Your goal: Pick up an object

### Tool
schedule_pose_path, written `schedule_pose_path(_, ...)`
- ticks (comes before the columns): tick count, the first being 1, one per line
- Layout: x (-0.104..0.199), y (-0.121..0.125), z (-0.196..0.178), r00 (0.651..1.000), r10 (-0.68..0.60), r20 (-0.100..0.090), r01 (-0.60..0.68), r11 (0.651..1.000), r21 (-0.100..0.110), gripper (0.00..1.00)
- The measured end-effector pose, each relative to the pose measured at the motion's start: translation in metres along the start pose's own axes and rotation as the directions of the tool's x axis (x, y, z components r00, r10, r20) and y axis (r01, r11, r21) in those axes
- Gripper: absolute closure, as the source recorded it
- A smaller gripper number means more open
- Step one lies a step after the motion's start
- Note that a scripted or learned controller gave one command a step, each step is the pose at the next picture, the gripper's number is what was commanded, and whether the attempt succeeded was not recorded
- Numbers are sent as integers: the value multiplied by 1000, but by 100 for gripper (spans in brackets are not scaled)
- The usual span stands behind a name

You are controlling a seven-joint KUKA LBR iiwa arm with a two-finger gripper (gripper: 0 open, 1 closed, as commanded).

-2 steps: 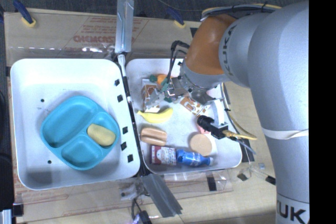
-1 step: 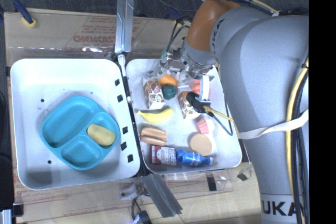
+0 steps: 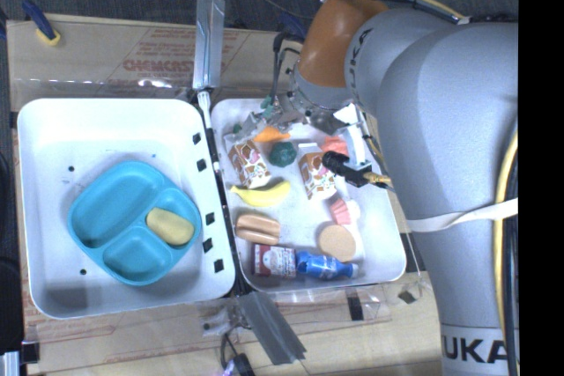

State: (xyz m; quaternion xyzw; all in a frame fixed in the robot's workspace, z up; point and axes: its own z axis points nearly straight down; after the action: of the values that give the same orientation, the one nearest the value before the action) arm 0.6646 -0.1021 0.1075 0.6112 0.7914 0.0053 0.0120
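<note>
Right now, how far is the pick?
Done: the end effector is down at the far end of the right bin, near the orange piece and green ball. In hand: nothing visibly held. Left: grasp and lift; banana and bottle lie untouched.

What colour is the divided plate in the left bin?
Light blue, seen in the camera view: divided plate.

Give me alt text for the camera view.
The gripper is down at the far end of the right bin, above toy food including a banana and a hot dog. The left bin holds a blue tray.
</note>
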Motion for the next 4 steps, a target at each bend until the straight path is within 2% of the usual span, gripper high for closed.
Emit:
schedule_pose_path(1, 0, 3, -14, 1000, -4, 1, 4, 1000, -5, 100)
schedule_pose_path(2, 0, 2, -12, 1000, -4, 1, 4, 1000, -3, 0)
schedule_pose_path(3, -17, -56, 16, 1000, 14, -13, -13, 999, 29, 0)
schedule_pose_path(4, -17, -54, 4, 1000, 10, -13, -9, 1000, 26, 100)
